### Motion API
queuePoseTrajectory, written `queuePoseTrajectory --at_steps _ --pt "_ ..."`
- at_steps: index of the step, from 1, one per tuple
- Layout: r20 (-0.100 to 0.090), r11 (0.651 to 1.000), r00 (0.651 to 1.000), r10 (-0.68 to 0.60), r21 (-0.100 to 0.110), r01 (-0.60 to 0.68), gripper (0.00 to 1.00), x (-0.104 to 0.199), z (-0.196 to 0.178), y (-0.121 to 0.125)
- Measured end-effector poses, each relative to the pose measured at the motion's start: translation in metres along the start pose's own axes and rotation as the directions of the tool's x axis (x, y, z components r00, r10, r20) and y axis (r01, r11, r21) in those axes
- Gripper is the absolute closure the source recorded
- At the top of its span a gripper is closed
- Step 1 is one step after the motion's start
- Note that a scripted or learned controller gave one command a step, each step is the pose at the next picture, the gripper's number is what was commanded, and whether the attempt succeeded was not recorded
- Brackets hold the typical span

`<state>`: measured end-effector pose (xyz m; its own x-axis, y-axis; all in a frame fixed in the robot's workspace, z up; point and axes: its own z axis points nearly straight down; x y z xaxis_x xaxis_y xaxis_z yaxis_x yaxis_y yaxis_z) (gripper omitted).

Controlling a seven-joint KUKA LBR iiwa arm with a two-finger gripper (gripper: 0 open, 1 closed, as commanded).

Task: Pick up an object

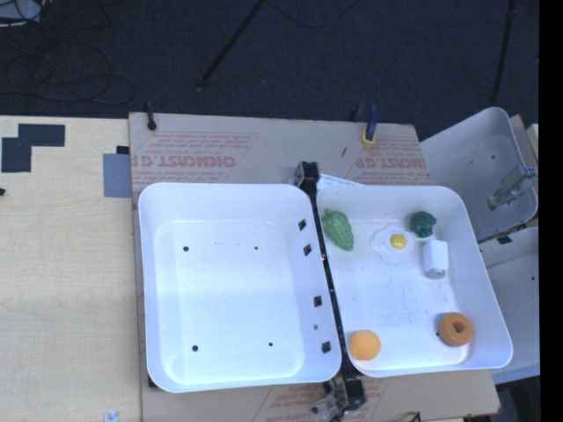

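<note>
Tabletop (62,271): pale wood surface, carrying a brown cardboard sheet (264,152) with red print. Two blue-handled clamps sit at the sheet's far edge.

Left bin (158,209): white and shallow, resting on the cardboard. Small dark spots mark its floor.

Right bin (479,262): white and shallow, touching the left bin along a shared black divider strip (321,262). All loose objects lie in this bin.

Contents of the right bin, all candidates for the pick-up task:
- Light green leafy vegetable (338,230), near the far left corner, just beside the divider.
- Fried egg toy (393,242), white with a yellow yolk, in the far half toward the right side.
- White cylinder (435,258), just beside the egg, toward the right edge.
- Brown doughnut (455,329), near the near right corner, lying flat.
- Orange ball (364,345), at the near edge, toward the near left corner.
- Dark green lump (423,223), near the far right corner, just beyond the cylinder.

The objects all lie apart from one another.

Tool: whether apart, together or clamped cannot be told.
</note>
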<state>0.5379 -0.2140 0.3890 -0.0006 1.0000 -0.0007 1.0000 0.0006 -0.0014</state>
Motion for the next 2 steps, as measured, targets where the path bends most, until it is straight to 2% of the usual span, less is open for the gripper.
queuePoseTrajectory --at_steps 2 --pt "0.000 1.000 1.000 0.000 0.000 0.000 0.00 0.0000 0.0000 0.0000"
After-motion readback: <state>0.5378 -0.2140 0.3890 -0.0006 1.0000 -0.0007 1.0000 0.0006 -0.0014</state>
